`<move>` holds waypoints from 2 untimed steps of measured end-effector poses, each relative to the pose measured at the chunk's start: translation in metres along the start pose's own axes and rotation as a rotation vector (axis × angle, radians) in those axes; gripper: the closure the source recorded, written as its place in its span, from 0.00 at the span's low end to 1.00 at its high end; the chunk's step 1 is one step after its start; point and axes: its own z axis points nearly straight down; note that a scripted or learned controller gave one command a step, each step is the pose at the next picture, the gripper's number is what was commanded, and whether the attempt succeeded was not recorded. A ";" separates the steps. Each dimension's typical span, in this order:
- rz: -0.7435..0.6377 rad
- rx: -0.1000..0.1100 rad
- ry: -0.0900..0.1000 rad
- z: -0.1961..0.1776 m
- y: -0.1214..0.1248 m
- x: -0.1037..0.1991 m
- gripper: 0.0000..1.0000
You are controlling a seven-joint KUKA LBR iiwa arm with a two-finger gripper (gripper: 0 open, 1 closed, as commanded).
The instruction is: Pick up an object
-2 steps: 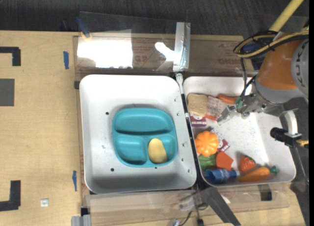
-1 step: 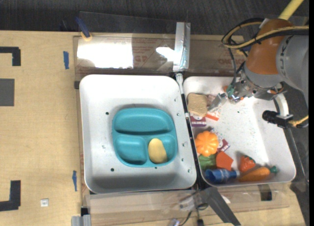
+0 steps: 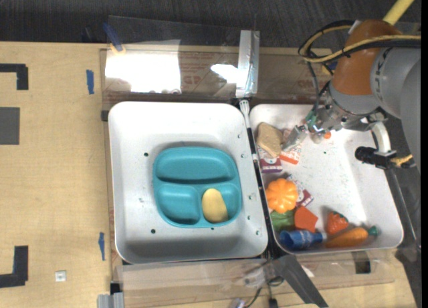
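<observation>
My gripper [image 3: 311, 126] hangs low over the far part of the right bin [image 3: 364, 186], below the arm's orange band [image 3: 358, 59]. Just left of it lies a tan bread-like piece [image 3: 269, 139] with a red and white wrapper [image 3: 287, 156] beside it. An orange pumpkin toy [image 3: 281, 195] sits at the bin's left side. Along the near wall lie a green piece [image 3: 281, 220], a blue bottle [image 3: 299, 238], an orange wedge [image 3: 305, 218], a red strawberry-like toy [image 3: 336, 222] and a carrot [image 3: 349, 236]. I see nothing clearly held.
The left bin [image 3: 127, 186] holds a teal divided tray [image 3: 187, 166] with a yellow oval piece [image 3: 215, 205] in its near right compartment. A clear plastic sheet [image 3: 177, 66] stands behind the left bin. A black cable fitting [image 3: 374, 156] hangs by the right bin's right side.
</observation>
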 end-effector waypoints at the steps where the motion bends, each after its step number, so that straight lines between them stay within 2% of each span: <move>1: 0.000 0.000 0.000 0.000 0.000 0.000 0.00; 2: 0.045 -0.004 -0.004 0.000 0.001 0.002 0.00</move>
